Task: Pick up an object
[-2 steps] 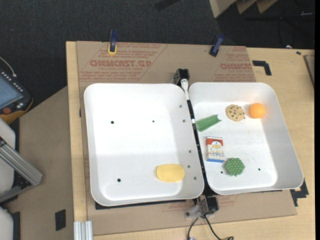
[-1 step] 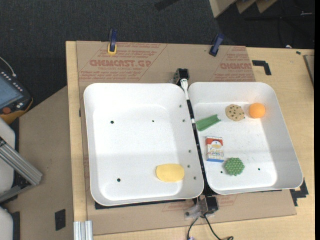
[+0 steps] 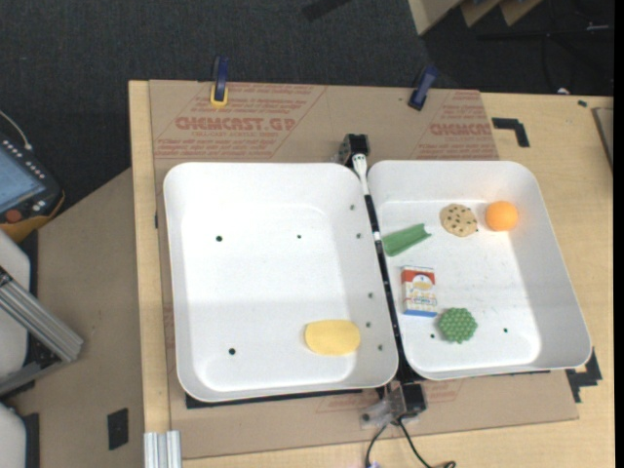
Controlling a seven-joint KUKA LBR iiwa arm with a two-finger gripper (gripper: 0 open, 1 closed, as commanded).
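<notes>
Nothing picked yet. 5 items in the right bin (image 3: 546, 291), 1 yellow disc (image 3: 332, 337) in the left bin (image 3: 195, 261). Whole grab left; can't tell my finger state.

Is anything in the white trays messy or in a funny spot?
One thing: the green strip lies tilted, its end up against the divider between the bins. The yellow disc sits alone in the left bin. Nothing looks spilled or broken.
</notes>
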